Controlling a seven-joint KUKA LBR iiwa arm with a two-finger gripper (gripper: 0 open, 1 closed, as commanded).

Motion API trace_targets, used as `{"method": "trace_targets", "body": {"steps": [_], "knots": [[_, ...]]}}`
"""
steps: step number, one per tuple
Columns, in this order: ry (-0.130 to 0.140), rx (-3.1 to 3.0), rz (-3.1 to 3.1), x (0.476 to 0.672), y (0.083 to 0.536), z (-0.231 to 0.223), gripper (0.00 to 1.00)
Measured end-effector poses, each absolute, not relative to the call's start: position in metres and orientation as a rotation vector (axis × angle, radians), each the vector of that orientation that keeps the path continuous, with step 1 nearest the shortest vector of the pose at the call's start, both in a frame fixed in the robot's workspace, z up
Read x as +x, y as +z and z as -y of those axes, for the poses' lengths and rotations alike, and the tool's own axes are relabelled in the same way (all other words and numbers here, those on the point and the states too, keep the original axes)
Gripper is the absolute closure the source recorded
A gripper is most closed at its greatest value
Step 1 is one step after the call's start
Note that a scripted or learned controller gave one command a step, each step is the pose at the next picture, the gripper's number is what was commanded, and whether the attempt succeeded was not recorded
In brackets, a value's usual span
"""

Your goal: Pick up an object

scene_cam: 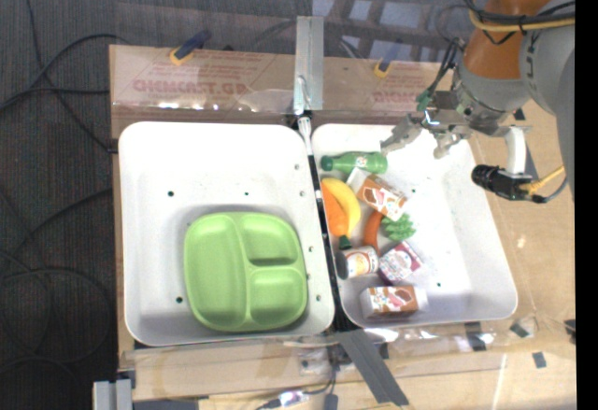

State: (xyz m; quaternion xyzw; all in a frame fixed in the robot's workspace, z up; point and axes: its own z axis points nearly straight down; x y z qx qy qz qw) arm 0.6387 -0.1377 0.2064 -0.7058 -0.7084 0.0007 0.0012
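The gripper [422,133] hangs over the far end of the right bin [467,240], just inside its back rim, with the grey arm and its orange band [509,21] rising behind it toward the upper right. Its two fingers are spread apart, one slanting down to the left and the other to the right, and nothing sits between them; bare white bin floor shows in the gap. The objects lie in a cluster along the left side of that bin, all nearer the camera than the fingers. Closest is a green bottle [354,162] lying on its side, just to the left of and below the left fingertip, apart from it. Below the bottle a yellow banana [340,205] lies against the bin's left wall, with an orange-and-white carton [382,197] beside it and a carrot with green leaves [385,229] under that. Nearer still are a small can [360,261], a purple-and-white packet [402,261] and, close to the front rim, a brown-labelled box [391,301]. The left bin [159,175] holds a green divided tray [247,272], lying flat and well apart from the gripper.
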Motion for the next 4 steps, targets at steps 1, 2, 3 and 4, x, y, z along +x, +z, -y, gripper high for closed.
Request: {"method": "trace_targets", "body": {"steps": [1,2,3,4], "knots": [[0.005,-2.072,2.364,0.660,0.171,0.163,0.00],[-0.003,-1.880,2.528,0.637,0.089,0.101,0.00],[0.001,-1.628,2.688,0.639,0.184,0.067,0.00],[-0.021,-1.560,2.770,0.610,0.120,0.107,0.00]]}}
